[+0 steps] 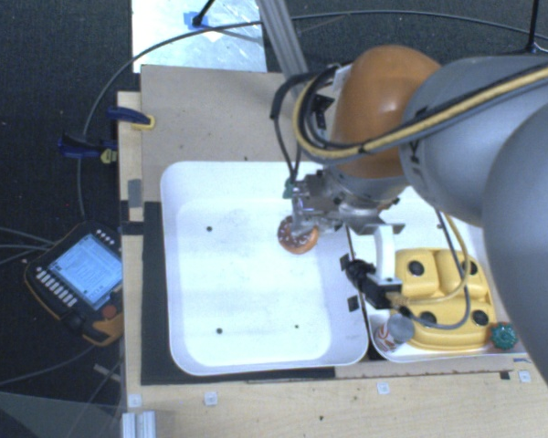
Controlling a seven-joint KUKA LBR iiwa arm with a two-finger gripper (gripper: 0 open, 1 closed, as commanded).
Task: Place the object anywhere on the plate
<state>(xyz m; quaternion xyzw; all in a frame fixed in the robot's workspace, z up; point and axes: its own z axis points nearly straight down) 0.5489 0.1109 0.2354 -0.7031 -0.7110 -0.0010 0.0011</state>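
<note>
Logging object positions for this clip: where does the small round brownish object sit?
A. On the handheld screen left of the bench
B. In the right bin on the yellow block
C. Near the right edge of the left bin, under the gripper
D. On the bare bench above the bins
C: the round brownish object lies inside the left bin close to its right edge, directly below the gripper.

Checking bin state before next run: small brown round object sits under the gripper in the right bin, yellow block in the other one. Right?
Bins are swapped. In the camera view the small brown round object sits just under the gripper in the left bin, near its right wall. The yellow block lies in the right bin.
</note>
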